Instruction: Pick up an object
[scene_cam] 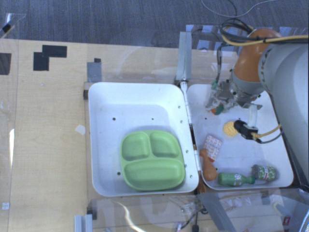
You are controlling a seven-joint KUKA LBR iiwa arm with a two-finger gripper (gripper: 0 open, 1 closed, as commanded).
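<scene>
Tool (218,105) low at the right bin's (275,175) far end; whether it is open or closed on anything I cannot tell.

Left bin (101,129) carries a green tray (152,159). In the right bin lie a green bottle (235,179), a can (264,172), an orange piece (208,166), a red-patterned packet (212,146) and a yellow disc (230,128). The bottle looks light, rigid and slippery, best gripped across its middle. Labels are too small to read.

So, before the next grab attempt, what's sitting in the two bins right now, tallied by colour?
Green: 3 - divided plate, bottle, can
Orange: 1 - carrot-like piece
Yellow: 1 - round item
Red-and-white: 1 - packet
Total: 6, not counting a small teal bit under the gripper, too hidden to identify.
</scene>
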